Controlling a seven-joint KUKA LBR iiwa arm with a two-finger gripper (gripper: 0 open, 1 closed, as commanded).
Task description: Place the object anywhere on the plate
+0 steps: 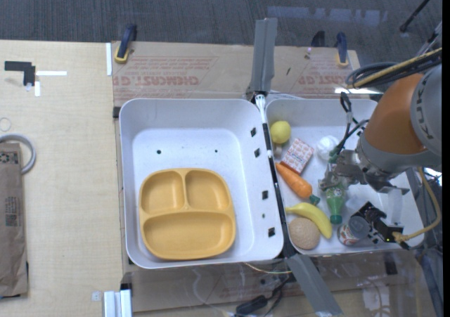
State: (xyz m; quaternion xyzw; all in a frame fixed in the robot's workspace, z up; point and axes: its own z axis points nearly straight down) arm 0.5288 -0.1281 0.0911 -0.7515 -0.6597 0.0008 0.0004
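Camera view is looking down on two white bins sitting side by side on the desk, and the arm is reaching into the right bin (320, 126) from the right. The pincer (336, 180) is hovering low over a green bottle-like thing (335, 203), but honestly I can't tell if it's clenched or released, too much clutter around the tips. The yellow divided plate (187, 214) is lying in the left bin (183, 119) with nothing on it, so the job isn't done yet. The likely pick is sitting in a crowded corner: a banana (313, 215) and a carrot (294, 179) just beside it, a round brownish thing (304, 233) near that, and a lemon (280, 131) further up. My worry is the pincer nudging the neighbours or grabbing two things at once, since everything's packed tight. The divider wall between the bins could also be clipping a low carry.
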